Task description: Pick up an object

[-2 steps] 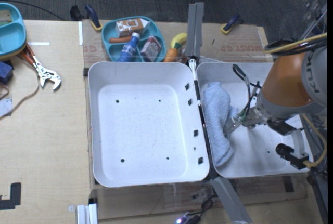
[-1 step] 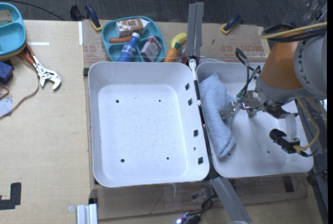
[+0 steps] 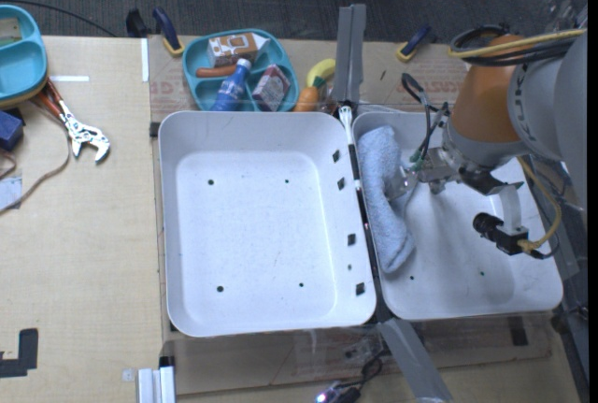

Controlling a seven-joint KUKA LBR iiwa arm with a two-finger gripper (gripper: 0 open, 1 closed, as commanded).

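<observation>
In the camera view, two shallow white bins are seen side by side on the table (image 3: 84, 251). The left bin (image 3: 187, 298) fills the centre of the frame and the right bin (image 3: 467, 298) lies at centre right. A grey cloth (image 3: 381, 195), rolled long, is laid along the left wall of the right bin, running from its upper left corner down toward the middle. The arm (image 3: 505, 102) is brought in from the right of the frame, its orange band seen at upper right. The pincer (image 3: 408, 179) is placed low in the right bin, at the right edge of the cloth. Whether it is apart or together cannot be told. A blue tray (image 3: 241, 69) of small items is seen above the left bin, and a wrench (image 3: 82, 135) at upper left.
</observation>
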